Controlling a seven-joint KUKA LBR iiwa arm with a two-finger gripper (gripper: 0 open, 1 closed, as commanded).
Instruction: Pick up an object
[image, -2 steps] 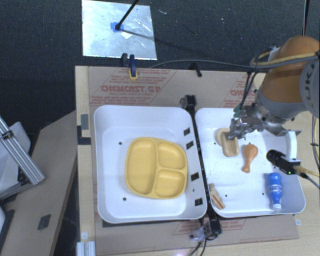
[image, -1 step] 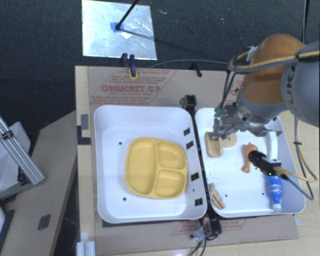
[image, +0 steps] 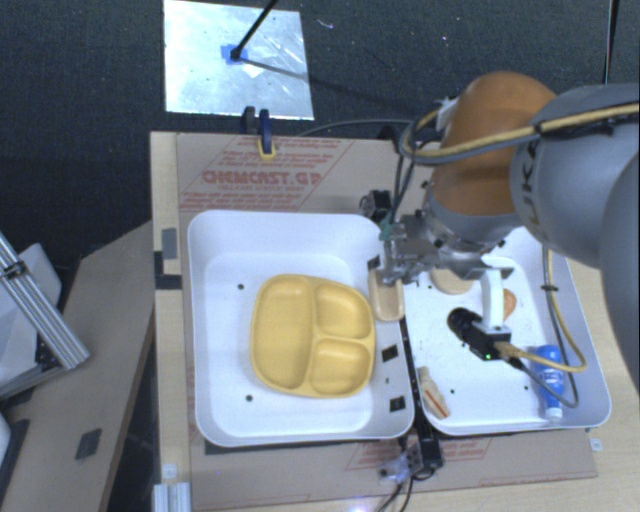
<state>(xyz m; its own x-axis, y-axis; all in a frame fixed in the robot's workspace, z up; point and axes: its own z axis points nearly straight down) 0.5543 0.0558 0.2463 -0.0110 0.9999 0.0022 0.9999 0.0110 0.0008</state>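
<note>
Just right of the yellow plate (image: 312, 335), over the ridge where the two white bins meet, the gripper (image: 388, 268) hangs at the end of the grey arm (image: 565, 150), which reaches in from farther right of the plate. Directly beneath the gripper a tan block (image: 386, 301) stands against that shared ridge, close to the plate's right rim. Whether the gripper is clasping the block or standing released above it cannot be told from this angle. The plate lies flat near the middle of the left bin (image: 225, 400), its three hollows facing up. Bare white floor lies on the plate's left, near and far sides, and a thin strip separates its right rim from the bin wall. Right of the plate, past the ridge, the right bin (image: 480, 400) holds a striped tan piece (image: 434, 393) by the ridge and a blue tube (image: 548, 378) well beyond it, toward the outer wall. A pale round disc (image: 450, 284) and a small orange piece (image: 509, 302) lie partly under the arm. Open floor lies between the striped piece and the tube.
</note>
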